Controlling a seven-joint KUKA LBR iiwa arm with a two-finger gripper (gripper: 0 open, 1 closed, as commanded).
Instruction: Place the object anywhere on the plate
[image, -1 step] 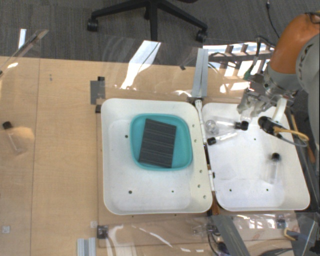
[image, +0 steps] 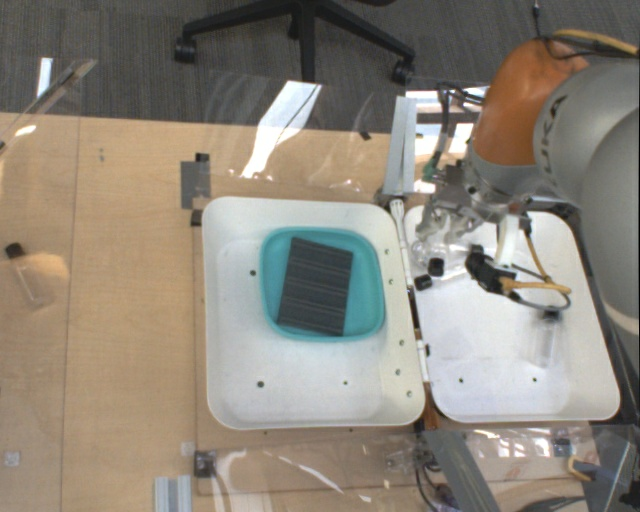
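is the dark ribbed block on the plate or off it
On it: the dark ribbed block lies flat within the teal plate in the left bin.

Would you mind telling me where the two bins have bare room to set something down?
Left bin: a bare strip along the near edge, below the teal plate, and a narrower one at its left. The dark ridged block covers most of the plate. Right bin: the near half is bare; the far half is crowded by the gripper and cables.
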